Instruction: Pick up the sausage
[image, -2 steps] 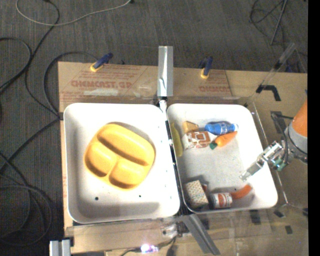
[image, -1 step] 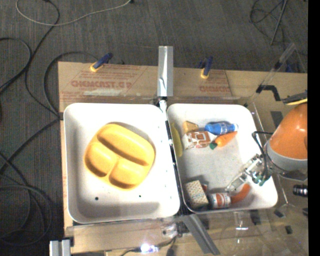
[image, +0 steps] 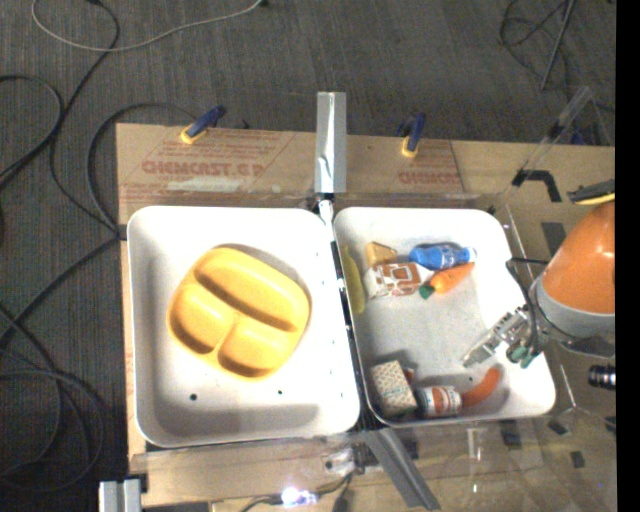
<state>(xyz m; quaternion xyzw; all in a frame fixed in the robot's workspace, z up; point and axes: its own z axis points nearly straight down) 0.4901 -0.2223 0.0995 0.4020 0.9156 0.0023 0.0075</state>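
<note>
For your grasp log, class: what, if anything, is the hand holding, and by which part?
Nothing. The hand hovers above the right bin with nothing between its fingers; the sausage lies below it, apart.

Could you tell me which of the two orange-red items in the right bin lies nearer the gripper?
The sausage, curved by the bin's front edge just below the gripper; the carrot lies farther back beside the blue bottle.

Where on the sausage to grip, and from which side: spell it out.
Grip the sausage across its middle, coming straight down from above. It lies curved in the right bin's near right corner, one end against a small jar, the other close to the wall, so only its narrow width at mid-length looks open for the hand.
</note>
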